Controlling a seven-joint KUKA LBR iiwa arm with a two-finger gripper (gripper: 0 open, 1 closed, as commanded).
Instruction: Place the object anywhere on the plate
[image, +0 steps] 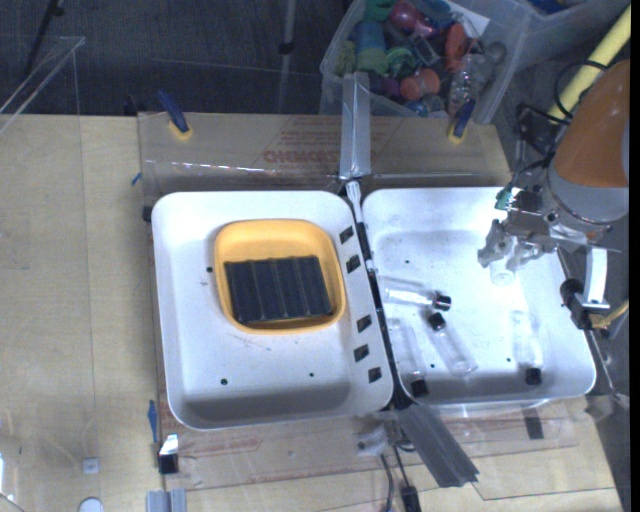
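Pincer (506, 252) over the right bin (470, 215), grip unclear; yellow plate (228, 245) bears a dark ridged object (278, 289).

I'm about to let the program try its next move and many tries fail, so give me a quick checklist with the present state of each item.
1. Plate present in the left bin: ok, the yellow plate sits there.
2. Room on the plate: not ok, a dark ribbed object covers most of it.
3. Gripper over the right bin: ok, near its upper right.
4. Object held: cannot tell, the gripper is too blurred.
5. Things left in the right bin: ok, clear pieces with black caps lie near its middle.
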